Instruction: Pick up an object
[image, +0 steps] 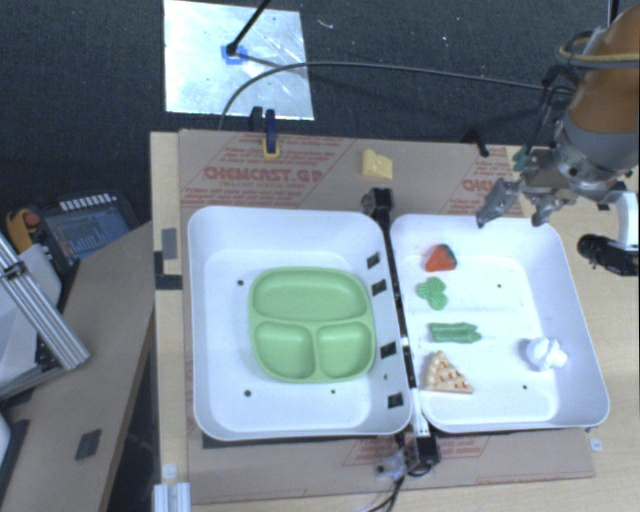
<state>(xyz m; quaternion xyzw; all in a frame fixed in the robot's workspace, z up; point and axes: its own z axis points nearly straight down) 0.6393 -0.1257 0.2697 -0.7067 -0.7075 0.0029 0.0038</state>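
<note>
Camera view shows our gripper (520, 207) spread wide and empty upper right; we risk closing beside the small toys (441, 259).

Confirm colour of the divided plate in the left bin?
Light green, all three compartments; the divided plate shows clearly in the camera view.

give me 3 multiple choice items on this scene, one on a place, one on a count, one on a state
1. Where is the green tray?
A. left bin
B. right bin
C. on the cardboard

2. How many compartments does the tray have?
A. two
B. three
C. five

3. How is the gripper?
A. holding the pizza slice
B. holding nothing, above the right bin's far edge
C. resting in the left bin

Key: 1 A, the tray lies in the left bin. 2 B, one long section and two small ones. 3 B, it hangs bare over the far rim of the right bin; the pizza slice lies in that bin.
</note>
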